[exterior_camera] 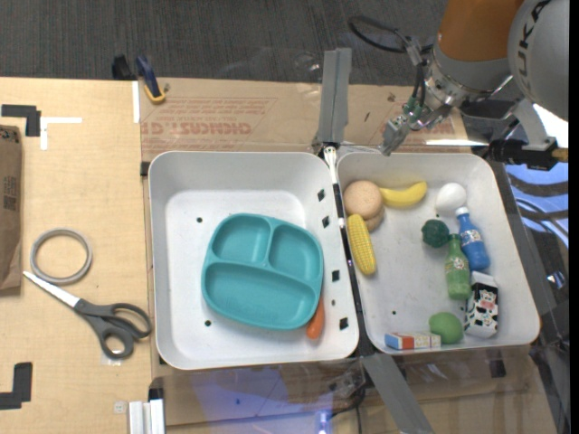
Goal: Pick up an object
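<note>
Scissors (95, 319) lie nearest on the bench at the left, with a roll of tape (61, 254) just beyond them. Beside these sits the left bin (172, 188), which holds a teal divided plate (262, 272); a carrot (315, 322) pokes out from under the plate's near right edge.

Along the near wall of the right bin (500, 193) lie a small red, white and blue box (412, 341), a green lime-like thing (445, 325) and a black-and-white carton (484, 309) in the corner. Farther in, a green bottle (457, 269) and a blue bottle (471, 241) lie side by side, with a dark green ball-shaped thing (435, 233) just left of them. A corn cob (361, 243) lies along the bin's left wall. Beyond it sit a tan ball (363, 198), a banana (403, 194) touching it, and a white object (450, 196) at the blue bottle's cap.

Farthest back, the gripper (398, 134) hangs over the right bin's far rim, above the cardboard (217, 116), apart from every object in the bin. Nothing is between its fingers; whether they are spread or pressed together cannot be told.
</note>
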You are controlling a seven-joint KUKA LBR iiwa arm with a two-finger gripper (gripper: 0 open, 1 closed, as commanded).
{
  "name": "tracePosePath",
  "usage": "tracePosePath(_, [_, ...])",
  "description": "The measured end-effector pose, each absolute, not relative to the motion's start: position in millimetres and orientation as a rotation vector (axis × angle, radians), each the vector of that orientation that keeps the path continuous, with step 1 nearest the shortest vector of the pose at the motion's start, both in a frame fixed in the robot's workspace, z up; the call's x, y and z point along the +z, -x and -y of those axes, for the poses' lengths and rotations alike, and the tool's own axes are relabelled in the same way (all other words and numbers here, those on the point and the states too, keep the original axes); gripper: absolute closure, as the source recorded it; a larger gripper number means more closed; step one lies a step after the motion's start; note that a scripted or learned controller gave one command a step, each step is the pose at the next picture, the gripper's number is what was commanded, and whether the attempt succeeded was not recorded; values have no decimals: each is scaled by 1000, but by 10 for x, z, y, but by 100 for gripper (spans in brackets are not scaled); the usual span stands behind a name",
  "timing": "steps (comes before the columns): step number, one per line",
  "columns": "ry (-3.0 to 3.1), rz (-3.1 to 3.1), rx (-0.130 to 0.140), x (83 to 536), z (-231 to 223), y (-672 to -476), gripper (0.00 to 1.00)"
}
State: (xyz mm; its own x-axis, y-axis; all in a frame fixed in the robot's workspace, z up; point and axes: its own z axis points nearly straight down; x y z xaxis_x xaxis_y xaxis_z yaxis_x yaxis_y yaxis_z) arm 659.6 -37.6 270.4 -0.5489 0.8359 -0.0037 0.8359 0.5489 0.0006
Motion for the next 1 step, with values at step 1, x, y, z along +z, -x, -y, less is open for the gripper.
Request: tracePosePath(1, [-1463, -2778, -2, 2684, -44, -6594, 100])
